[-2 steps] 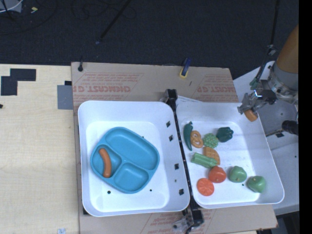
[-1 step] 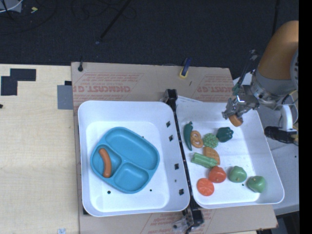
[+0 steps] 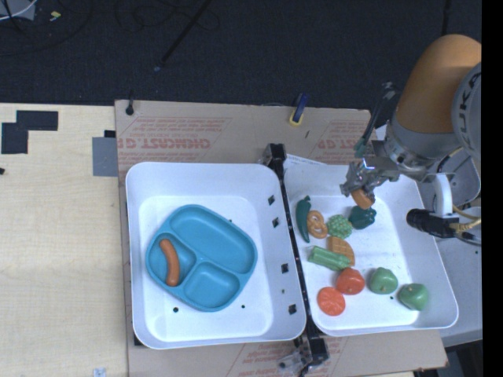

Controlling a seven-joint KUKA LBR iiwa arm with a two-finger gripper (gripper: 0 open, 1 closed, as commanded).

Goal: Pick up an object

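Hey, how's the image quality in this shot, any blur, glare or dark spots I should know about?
Camera view: bench and both white bins evenly lit, no strong glare; background beyond the bench nearly black; gripper and the small toy foods look soft; blue plate reads clearly.

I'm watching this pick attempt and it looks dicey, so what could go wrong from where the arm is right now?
1. The gripper sits over a small orange piece at the edge of a tight cluster; the dark green piece beside it could get nudged or pinched too.
2. How securely the orange piece is gripped is unclear; it might slip on lifting.
3. It is working near the right bin back wall, so a bump seems possible.
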